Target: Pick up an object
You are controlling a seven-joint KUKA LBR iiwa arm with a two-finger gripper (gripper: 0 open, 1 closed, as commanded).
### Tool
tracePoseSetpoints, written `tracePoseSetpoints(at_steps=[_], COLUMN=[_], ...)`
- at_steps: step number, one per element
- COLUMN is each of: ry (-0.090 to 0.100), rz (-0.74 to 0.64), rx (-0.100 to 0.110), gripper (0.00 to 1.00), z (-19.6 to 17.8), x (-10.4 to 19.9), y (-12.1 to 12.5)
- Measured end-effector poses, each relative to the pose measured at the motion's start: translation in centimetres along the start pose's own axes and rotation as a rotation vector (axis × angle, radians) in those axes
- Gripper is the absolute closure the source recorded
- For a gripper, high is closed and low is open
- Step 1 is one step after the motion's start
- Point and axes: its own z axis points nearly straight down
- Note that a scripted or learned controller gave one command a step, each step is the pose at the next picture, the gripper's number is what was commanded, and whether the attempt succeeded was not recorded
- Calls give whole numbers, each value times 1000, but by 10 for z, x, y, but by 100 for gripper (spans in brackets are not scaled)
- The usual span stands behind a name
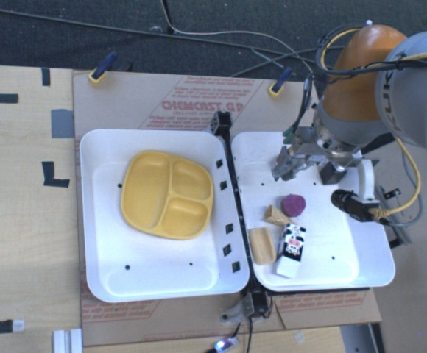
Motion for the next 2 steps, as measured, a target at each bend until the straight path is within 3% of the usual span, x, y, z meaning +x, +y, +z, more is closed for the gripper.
tracePoseSetpoints(at_steps=[2], ry=[-1], rz=[1], rx=[1], gripper=[100], z=[6], x=[95], y=[-22])
